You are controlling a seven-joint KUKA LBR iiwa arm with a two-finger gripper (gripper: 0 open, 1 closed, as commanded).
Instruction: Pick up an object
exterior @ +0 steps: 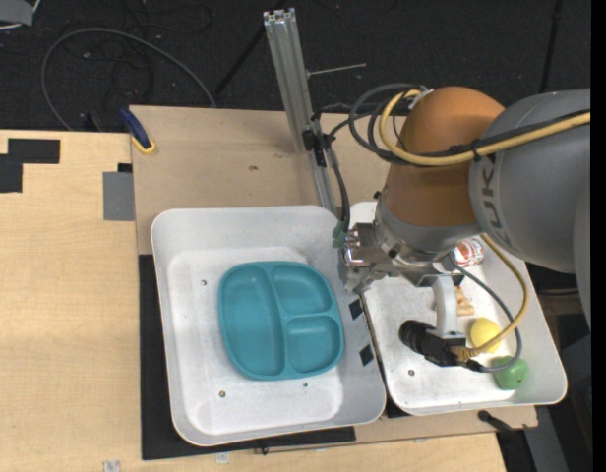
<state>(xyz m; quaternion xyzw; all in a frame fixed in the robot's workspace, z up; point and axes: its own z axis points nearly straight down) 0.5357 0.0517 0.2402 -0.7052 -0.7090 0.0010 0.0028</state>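
Note:
My gripper (387,264) hangs over the near-left part of the right bin (421,386), mostly hidden beneath the orange wrist band. A yellow object (484,333) and a green ball (513,373) lie at the bin's near right corner. A red-and-white object (467,254) rests at the far right, with a small pale orange piece (465,304) just in front of it. I see nothing held in the gripper.
The left bin (185,264) holds a teal divided plate (280,319). An upright aluminium post (295,96) stands behind the bins. The grey arm (539,185) covers the right bin's far side.

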